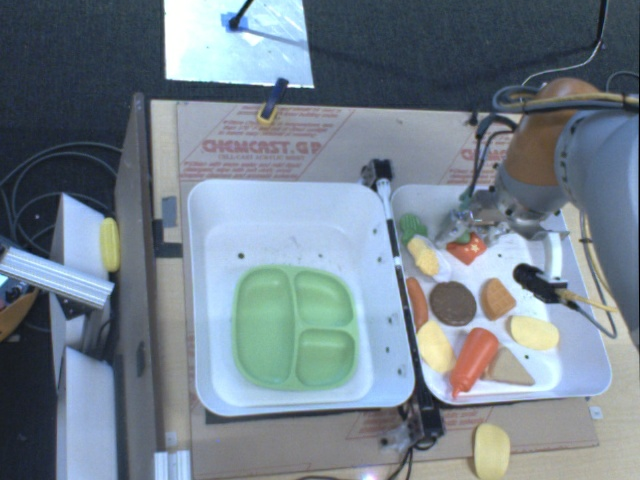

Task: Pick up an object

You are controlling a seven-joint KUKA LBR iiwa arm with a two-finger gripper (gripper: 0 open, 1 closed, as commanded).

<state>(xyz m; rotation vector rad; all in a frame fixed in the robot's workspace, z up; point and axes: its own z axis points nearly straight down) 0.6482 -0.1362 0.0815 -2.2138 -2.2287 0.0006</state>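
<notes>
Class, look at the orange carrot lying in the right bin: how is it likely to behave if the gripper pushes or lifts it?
The carrot looks like moulded plastic toy food, so probably stiff and light. Its glossy, tapered shape suggests it may slip toward the narrow end under a pinch. Being rounded, it could roll if pushed sideways, though the tan wedge and yellow piece beside it may stop it.

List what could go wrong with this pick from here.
1. The claw sits over the red item, which is crowded by the corn cob and green piece, so it may nudge or catch those instead.
2. The red item lies near the right bin's far wall, so the descent may scrape it.
</notes>
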